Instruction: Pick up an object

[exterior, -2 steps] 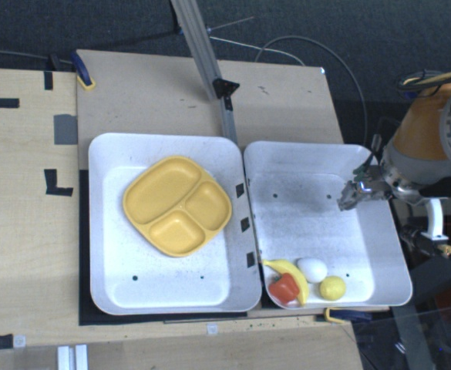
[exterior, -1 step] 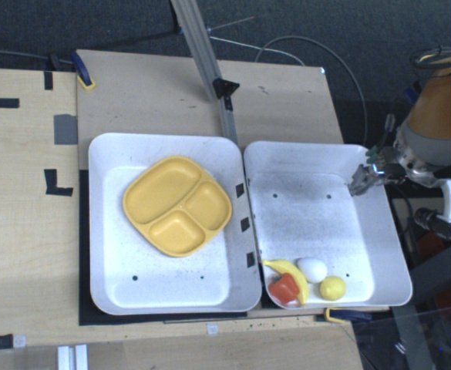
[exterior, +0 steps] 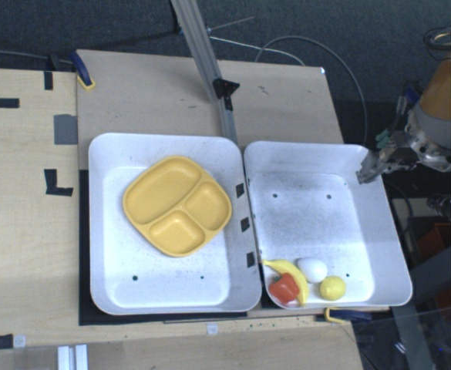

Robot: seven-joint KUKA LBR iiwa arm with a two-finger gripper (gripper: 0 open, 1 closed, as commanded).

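- Surface [exterior: 25, 230] carried two white bins: left bin [exterior: 102, 206] with one yellow divided plate [exterior: 177, 205], right bin [exterior: 379, 230] with four small items.
- Pincer [exterior: 370, 168] hovered at right bin's upper-right rim, well apart from items; couldn't tell its state, nothing visibly held.
- Items clustered in bottom-left corner: one banana [exterior: 293, 272], one red piece [exterior: 284, 287], one white egg [exterior: 312, 268], one yellow ball [exterior: 332, 287].
- Risk, judged: tight cluster against wall could block a pincer side or cause slip; round ones might roll.
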